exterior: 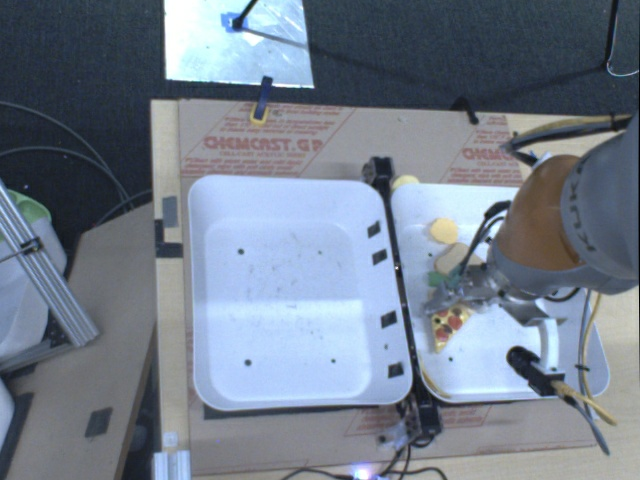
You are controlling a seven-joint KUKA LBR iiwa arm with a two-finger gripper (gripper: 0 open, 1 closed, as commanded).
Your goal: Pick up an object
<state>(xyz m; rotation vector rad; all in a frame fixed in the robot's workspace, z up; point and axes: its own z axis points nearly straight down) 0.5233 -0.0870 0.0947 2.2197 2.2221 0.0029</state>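
The arm (570, 223) reached in from the right and hung low over the right bin (500, 373), its hand (462, 286) down among a small cluster of toys near that bin's left wall. Whether the hand was released or clenched could not be told; the wrist hid most of it, and nothing could be seen between its tips. Just below it lay a toy pizza slice (447, 326), flat on the bin floor with its point toward the near edge. A tan block (451, 260) sat just above the hand, and a yellow round piece (444, 231) lay a little further up; a second yellow piece (405, 182) rested at the bin's top left corner. The left bin (290, 298) held nothing to pick. The likeliest trouble, as I judged it, was crowding: with the slice, the block and something green lying close together, the hand could close on an edge only and let the thing slip, or nudge a neighbour aside. The slice also lay flat, which gives little to pinch.
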